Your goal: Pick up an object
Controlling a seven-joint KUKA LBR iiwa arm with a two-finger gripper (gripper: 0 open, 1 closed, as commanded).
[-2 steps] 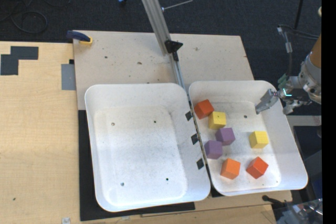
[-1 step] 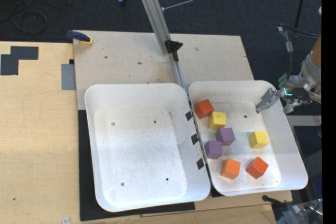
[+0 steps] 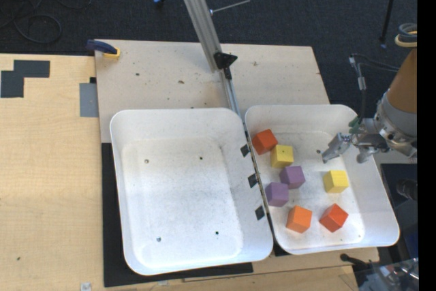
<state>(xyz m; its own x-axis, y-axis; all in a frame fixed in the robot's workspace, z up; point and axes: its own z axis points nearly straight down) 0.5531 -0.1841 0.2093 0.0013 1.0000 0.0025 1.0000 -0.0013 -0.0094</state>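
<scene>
The right bin (image 3: pixel 381 215) holds several cubes: an orange-red one (image 3: pixel 264 140), a yellow one (image 3: pixel 283 155), two purple ones (image 3: pixel 293 176) (image 3: pixel 276 193), an orange one (image 3: pixel 298 218), a red one (image 3: pixel 334 217) and a second yellow one (image 3: pixel 336 180). My gripper (image 3: pixel 347 152) hangs over the right bin's upper right part, just above that second yellow cube in the picture. It is open, with nothing between its fingers (image 3: pixel 332 150). The arm comes in from the right edge.
The left bin (image 3: pixel 119 146) lies beside the right one, joined by black clips (image 3: pixel 252 180). A slanted aluminium post (image 3: pixel 201 13) rises behind the bins. A blue clamp (image 3: pixel 102 48) sits at the board's far left corner.
</scene>
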